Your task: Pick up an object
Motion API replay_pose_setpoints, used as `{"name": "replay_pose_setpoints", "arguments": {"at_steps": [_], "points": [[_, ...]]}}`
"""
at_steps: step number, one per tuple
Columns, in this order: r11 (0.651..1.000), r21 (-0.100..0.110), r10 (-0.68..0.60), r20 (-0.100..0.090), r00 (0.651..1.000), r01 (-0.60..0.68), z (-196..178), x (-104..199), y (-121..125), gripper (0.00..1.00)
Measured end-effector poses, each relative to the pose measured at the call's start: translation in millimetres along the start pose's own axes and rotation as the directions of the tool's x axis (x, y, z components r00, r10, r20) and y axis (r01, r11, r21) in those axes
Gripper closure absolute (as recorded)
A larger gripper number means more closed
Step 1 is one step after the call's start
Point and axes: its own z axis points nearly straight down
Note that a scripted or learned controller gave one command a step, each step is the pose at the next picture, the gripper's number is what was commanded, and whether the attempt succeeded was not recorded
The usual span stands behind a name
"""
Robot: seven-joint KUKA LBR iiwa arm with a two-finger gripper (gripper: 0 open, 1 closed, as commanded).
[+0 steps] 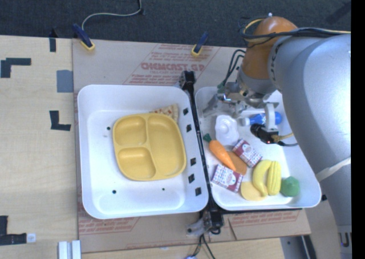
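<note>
The right bin (311, 183) holds several toy foods: an orange carrot (226, 155), two red-and-white cartons (247, 152) (226, 178), yellow bananas (266, 177), a green piece (290, 186), a white object (226, 128) and a blue object (268, 119). My gripper (236, 104) hangs low over the far end of this bin, just above the white object and left of the blue one. The wrist and its cables hide the tips. Nothing is visibly held.
In the left bin (85, 155) lies a yellow divided plate (149, 145), with a tan flat piece (166, 110) behind it. The grey arm (319, 92) covers the right bin's right side. A black clamp (187, 80) sits where the bins meet.
</note>
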Motion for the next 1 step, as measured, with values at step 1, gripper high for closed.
{"name": "replay_pose_setpoints", "arguments": {"at_steps": [1], "points": [[1.000,0.000,0.000,0.000,1.000,0.000,0.0,0.0,0.0,0.00]]}}
